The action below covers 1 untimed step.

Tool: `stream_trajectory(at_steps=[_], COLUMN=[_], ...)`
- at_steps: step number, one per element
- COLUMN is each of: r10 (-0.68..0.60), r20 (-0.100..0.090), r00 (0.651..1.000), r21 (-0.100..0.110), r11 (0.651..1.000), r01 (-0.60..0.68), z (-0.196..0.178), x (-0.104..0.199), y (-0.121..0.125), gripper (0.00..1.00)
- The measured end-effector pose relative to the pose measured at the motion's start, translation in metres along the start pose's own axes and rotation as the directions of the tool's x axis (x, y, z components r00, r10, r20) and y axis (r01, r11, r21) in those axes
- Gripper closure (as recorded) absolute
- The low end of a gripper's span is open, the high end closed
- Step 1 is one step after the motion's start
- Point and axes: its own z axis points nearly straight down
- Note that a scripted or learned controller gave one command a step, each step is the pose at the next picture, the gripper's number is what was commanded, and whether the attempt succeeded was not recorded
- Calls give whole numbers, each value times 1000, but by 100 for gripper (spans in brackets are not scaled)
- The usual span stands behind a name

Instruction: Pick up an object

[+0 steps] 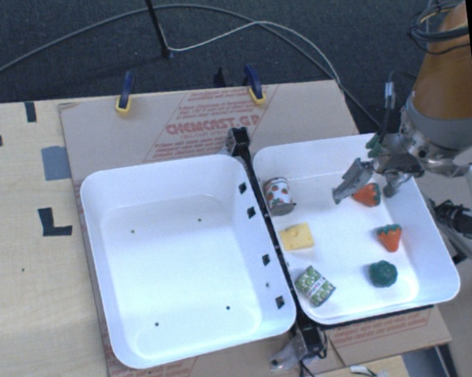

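Red object (pixel 367 195) sits between the spread fingers of the gripper (pixel 364 186) (right bin (pixel 427 288)).

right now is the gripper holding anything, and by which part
Cannot be told. The gripper is right at a red-orange object in the right bin, but a hold between its fingers is not visible.

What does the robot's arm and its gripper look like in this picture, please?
The arm is a thick rounded body, grey near the wrist with a broad orange band above it. Thin dark cables loop beside the orange part and run down to the wrist. The gripper is a small dark grey metal assembly with slim fingers, one with a greenish patch near its base.
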Motion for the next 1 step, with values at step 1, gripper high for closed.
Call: stream_trajectory(at_steps=[1], r10=[-4], r20=[0], r00=[1000], r21=[-5], r11=[1000], r01=[4], z=[-53], x=[9], y=[24], gripper=[0])
